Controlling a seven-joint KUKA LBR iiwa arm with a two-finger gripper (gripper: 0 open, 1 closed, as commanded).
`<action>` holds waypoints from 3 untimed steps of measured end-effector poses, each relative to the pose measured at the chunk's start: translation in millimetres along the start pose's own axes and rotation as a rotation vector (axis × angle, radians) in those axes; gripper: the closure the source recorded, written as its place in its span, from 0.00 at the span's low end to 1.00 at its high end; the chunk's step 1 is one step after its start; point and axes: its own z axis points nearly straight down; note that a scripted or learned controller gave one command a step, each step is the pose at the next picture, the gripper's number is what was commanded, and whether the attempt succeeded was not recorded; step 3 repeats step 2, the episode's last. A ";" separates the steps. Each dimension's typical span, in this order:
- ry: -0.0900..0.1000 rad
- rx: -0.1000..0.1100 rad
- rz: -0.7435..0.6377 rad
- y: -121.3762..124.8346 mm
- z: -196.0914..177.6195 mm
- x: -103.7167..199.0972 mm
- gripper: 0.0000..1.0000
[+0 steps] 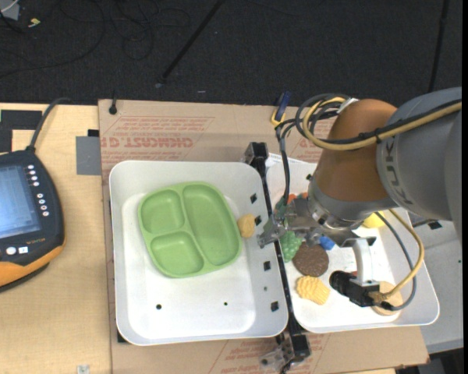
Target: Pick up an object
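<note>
My gripper (283, 226) hangs low over the left side of the right bin (421, 306), close to the divider between the two bins. Just beneath and beside it lie a green object (290, 246), a brown round disc (311, 261) and a yellow ridged piece (313, 289). A small blue bit (327, 242) shows by the disc, and an orange bit (294, 199) peeks out behind the wrist. A yellow object (372, 222) is half hidden by the arm. Nothing can be made out between the gripper's tips.
The left bin (132, 302) holds a green divided plate (189, 228) and a small yellow lump (247, 225) at its right wall. A teach pendant (15, 209) lies on the bench at the far left. The arm's bulk covers the right bin's upper part.
</note>
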 end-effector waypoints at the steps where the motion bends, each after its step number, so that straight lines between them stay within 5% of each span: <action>1: -0.003 -0.022 0.004 14.6 -165.9 23.3 0.00; 2: -0.006 0.000 0.003 12.2 -165.1 22.9 1.00; 3: -0.006 0.000 0.003 12.2 -165.1 22.9 1.00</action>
